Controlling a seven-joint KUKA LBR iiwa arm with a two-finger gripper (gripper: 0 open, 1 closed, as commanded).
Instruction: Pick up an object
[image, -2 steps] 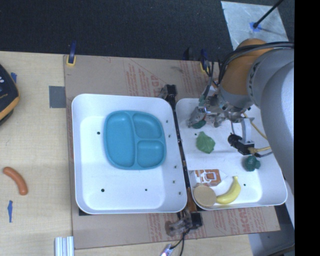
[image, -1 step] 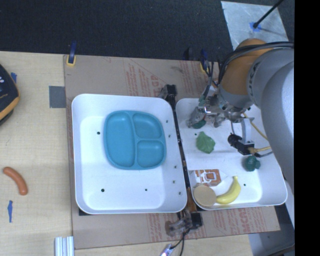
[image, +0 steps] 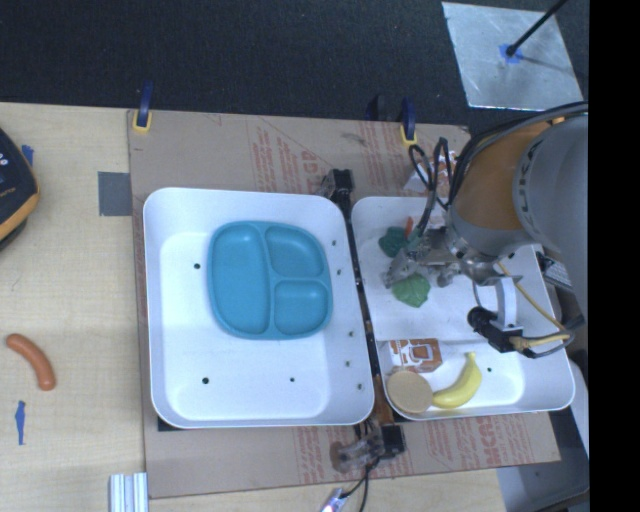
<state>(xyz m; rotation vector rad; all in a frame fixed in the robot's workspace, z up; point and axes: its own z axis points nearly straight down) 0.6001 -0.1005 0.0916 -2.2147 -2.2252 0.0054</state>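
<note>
Over the right bin (image: 540, 398), the tool (image: 412, 262) hangs low beside two green pieces (image: 410, 290); whether it grips anything, I cannot tell. A banana (image: 458, 385) and round tan disc (image: 408, 390) lie at that bin's near edge. A blue divided plate (image: 268, 278) sits in the left bin (image: 180, 370).

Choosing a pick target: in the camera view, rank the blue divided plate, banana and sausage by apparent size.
1. blue divided plate, clearly largest.
2. banana and sausage look about alike; I wouldn't rank them.
</note>
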